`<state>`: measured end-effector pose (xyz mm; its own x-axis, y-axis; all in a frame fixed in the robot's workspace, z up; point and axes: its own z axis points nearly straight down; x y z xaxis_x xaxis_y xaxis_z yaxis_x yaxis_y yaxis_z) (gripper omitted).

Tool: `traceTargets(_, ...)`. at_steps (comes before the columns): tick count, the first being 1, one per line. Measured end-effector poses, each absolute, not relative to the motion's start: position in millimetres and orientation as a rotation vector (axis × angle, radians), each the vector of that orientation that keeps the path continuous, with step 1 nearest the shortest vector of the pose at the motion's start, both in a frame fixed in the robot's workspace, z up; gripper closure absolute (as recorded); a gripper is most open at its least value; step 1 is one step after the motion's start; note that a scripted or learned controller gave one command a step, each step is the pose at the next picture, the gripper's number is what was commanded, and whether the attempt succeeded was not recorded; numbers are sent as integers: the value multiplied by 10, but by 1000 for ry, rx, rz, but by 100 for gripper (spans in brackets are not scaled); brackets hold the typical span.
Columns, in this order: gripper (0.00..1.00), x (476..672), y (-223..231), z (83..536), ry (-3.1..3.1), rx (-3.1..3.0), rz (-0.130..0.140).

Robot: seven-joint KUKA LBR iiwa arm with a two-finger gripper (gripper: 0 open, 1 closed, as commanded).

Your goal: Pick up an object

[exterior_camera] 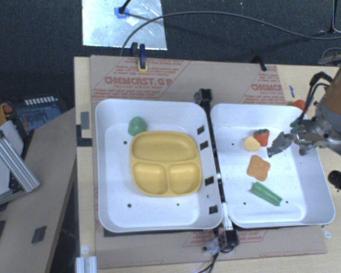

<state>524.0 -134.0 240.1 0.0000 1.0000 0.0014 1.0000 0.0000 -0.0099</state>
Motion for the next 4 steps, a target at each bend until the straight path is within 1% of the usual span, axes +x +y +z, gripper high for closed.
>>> traceTargets(1, 0, 5263, -1338, 2459, -2226, -2219, -1)
traceTargets(2, 0, 5289, -1367, 2043, -2223, -2220, 0)
traceTargets(3, 0, 5276, -1468, 1543, -2220, -2220, 2)
traceTargets(4, 0, 5253, -1439, 930, -2221, -2220, 0)
